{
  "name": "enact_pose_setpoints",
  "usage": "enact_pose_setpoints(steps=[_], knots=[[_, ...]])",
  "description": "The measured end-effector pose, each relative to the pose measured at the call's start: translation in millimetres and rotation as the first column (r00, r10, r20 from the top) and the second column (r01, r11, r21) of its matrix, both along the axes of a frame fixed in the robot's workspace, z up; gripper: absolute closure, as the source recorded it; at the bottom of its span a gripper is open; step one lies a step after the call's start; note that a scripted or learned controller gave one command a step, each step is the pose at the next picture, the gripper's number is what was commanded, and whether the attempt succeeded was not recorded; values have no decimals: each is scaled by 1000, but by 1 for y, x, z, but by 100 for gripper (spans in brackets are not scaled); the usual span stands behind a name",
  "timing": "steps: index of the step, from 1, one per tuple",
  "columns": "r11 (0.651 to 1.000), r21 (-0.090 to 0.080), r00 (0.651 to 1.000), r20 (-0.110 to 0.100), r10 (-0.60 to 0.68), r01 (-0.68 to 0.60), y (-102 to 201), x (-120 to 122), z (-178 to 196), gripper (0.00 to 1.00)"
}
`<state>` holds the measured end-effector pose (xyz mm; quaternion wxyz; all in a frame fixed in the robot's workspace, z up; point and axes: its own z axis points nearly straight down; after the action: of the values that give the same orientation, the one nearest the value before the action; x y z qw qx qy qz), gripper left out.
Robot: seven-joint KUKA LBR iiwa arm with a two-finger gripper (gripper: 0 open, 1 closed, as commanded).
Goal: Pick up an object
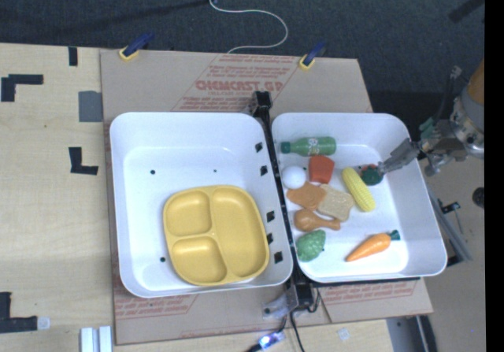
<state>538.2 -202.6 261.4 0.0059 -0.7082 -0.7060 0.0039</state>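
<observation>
**Approach stage, nothing grabbed yet: arm sitting at the right bin's edge**

Checking in from the remote console. The gripper (383, 164) is poking in from the right side of the frame, low over the upper right part of the right bin (417, 220). Its tip is right by a small dark green and red item (370, 176) that sits just beside the top end of the corn cob (359, 190). Whether it's touching that little thing or just above it, I honestly can't tell from this angle. Same for the jaws: too small and dark here to see them, so I can't tell whether they are spread or pressed together, and I won't call anything held.

All the pickable stuff is in the right bin: green bottle (309, 146) lying along the top, a red block (320, 168) below it, a white egg (294, 177) on the left, bread-looking pieces (335, 205) in the middle, a green veggie (310, 245) low on the left, a carrot (368, 246) at lower right. The left bin (138, 146) just has the yellow divided plate (215, 234).

My read: we're at the reach/descend step. The next move needs the fingers to straddle one item cleanly. The corn is so close that it could get nudged or pinched along with the target, so alignment matters before closing and lifting.
</observation>
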Motion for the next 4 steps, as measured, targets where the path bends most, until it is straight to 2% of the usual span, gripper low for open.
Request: enact_pose_setpoints(steps=[1,2,3,4], knots=[[1000,-3,1000,12,4,-4,1,2,7,0],[1000,-3,1000,9,5,-5,4,2,-36,0],[1000,-1,1000,5,4,-4,0,-4,-98,0],[1000,-1,1000,6,5,-5,0,0,-161,0]])
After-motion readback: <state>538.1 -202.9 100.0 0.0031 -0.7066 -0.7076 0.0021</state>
